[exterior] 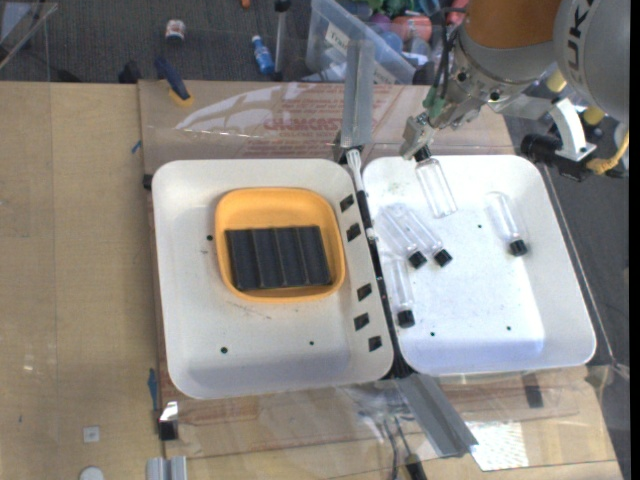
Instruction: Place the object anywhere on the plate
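Wooden boards of the desk (70, 218) carry two shallow white bins side by side, with a tub of bright toys (400, 8) on the dark floor behind. In the left bin (190, 358) sits a yellow plate (232, 208) with a dark ribbed block (278, 258) lying in it. The right bin (520, 318) holds several clear vials with black caps.

The end effector (418, 146) hangs over the far edge of the right bin, and a clear vial (436, 188) stretches from just beneath its tip toward the bin's middle. Whether that vial is gripped or only lying on the bin floor cannot be told from here, nor whether the end effector is apart or together.

If the vial is the thing to move, a good grasp would close across its narrow body, not along it, then lift well clear of the divider (362, 238) between the bins before crossing to the plate. Other vials (412, 236) lie close by toward the near side, so a straight lift looks safer than a drag.
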Motion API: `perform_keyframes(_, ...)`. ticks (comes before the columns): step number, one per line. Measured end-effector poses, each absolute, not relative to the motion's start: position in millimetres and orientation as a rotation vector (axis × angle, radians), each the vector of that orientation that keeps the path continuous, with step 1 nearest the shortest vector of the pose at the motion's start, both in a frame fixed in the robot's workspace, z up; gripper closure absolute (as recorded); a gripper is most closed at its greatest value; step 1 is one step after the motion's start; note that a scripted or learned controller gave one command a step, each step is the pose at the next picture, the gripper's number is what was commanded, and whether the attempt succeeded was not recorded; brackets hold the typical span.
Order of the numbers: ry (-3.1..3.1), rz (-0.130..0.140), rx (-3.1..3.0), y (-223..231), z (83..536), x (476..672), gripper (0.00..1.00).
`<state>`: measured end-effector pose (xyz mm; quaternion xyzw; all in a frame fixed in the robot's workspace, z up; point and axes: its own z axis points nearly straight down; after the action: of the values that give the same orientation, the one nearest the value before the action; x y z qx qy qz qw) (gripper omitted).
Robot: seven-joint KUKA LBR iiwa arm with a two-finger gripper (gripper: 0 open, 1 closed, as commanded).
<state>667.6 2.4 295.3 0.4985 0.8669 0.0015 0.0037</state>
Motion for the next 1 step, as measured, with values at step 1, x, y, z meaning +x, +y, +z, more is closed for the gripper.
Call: perform_keyframes(1, 2.885, 0.005, 1.222, -11.6, 311.7, 667.7, 1.00)
